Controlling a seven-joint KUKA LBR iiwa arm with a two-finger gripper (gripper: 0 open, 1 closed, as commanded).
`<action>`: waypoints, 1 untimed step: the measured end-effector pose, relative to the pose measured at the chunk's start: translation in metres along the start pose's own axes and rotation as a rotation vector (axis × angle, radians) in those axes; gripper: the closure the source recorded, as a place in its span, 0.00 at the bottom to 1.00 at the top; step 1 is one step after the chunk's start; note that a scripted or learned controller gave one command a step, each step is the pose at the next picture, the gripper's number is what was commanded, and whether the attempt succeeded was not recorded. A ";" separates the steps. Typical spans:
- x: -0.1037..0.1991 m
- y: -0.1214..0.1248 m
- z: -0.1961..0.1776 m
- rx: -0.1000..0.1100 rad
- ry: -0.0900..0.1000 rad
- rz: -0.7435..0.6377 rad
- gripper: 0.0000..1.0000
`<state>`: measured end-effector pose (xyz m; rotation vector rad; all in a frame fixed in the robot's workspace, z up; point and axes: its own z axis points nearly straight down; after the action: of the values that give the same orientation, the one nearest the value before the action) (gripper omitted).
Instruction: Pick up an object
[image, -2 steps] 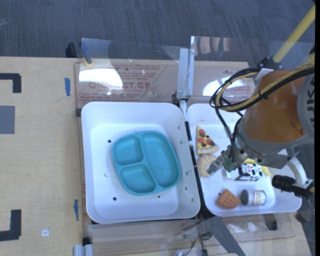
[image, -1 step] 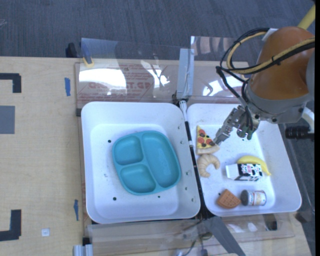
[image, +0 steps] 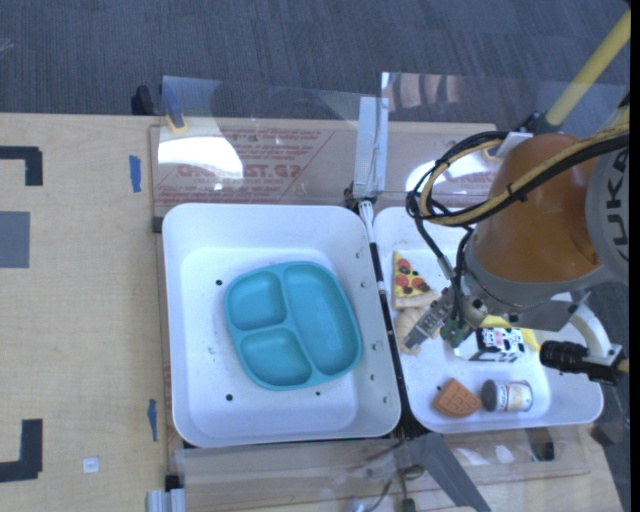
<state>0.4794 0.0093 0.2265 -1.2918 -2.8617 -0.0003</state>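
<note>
Whether the jaws are apart or closed cannot be told, as the gripper (image: 441, 325) hangs low over the right bin (image: 575, 400) with the arm (image: 535, 215) above it. A pizza slice (image: 408, 279) lies just beside it, a small can (image: 508, 396) and a brown waffle piece (image: 457, 399) nearer the front rim. The left bin (image: 190, 300) bears a blue divided plate (image: 292, 322).

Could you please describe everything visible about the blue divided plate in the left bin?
The blue plate looks like smooth light-blue plastic, rounded at its corners, with three compartments: two smaller ones and one long one. It lies flat and turned at an angle on the floor of the left bin, near its middle, nothing in it, apart from the bin's walls.
</note>
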 end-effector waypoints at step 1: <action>0.027 0.025 -0.036 -0.005 -0.005 -0.151 1.00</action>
<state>0.4804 0.0462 0.2624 -1.0745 -2.9575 -0.0042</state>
